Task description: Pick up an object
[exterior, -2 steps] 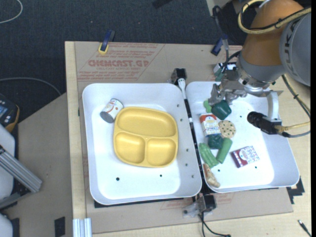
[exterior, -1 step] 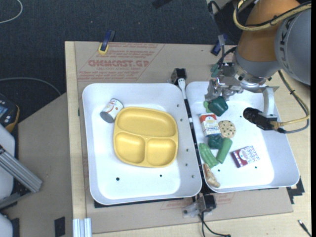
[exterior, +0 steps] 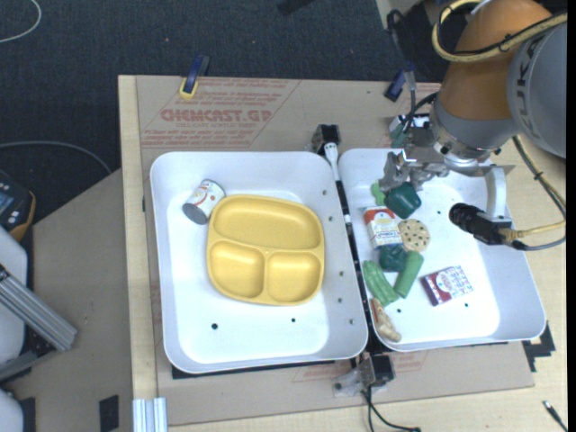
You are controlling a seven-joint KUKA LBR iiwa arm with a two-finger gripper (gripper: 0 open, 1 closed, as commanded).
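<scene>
Gripper (exterior: pixel 402 180) over right bin (exterior: pixel 513 318), upper centre-right of frame; dark green object (exterior: pixel 402 199) just below. Finger state: cannot tell. You: descend straight, centre on object, avoid neighbouring carton (exterior: pixel 384 228).

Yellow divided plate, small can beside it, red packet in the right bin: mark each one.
yellow divided plate (exterior: pixel 265 247), camera view, on the ridge where its three compartments meet.
small can (exterior: pixel 202 200), camera view, mid-side of its body, lying tipped over.
red packet (exterior: pixel 447 285), camera view, centre of its printed face.

Arm (exterior: pixel 504 61) cut off at right edge; pincer (exterior: pixel 402 180) fingertips unclear.
</scene>
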